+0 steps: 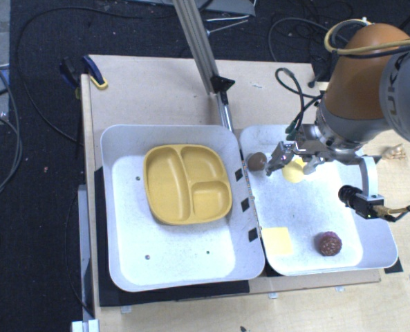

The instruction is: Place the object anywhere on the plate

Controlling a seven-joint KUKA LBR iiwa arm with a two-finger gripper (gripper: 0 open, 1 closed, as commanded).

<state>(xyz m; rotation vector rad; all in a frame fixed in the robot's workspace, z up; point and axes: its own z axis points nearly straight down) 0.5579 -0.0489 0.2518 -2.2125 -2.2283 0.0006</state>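
Note:
A yellow plate [187,183] with three compartments lies in the left white bin [122,254]. My gripper [292,155] hangs over the upper left part of the right white bin [370,254]. A pale yellow round object [294,173] sits right at the gripper's tip, partly hidden by it. I cannot make out whether it is held or lying on the bin floor. Just left of the gripper, near the bin's wall, is a small brown round object [256,161].
A flat yellow square [277,241] and a dark red bumpy ball [328,243] lie near the right bin's front edge. A slanted metal pole [201,43] rises behind the bins. Cables hang from the arm at the right.

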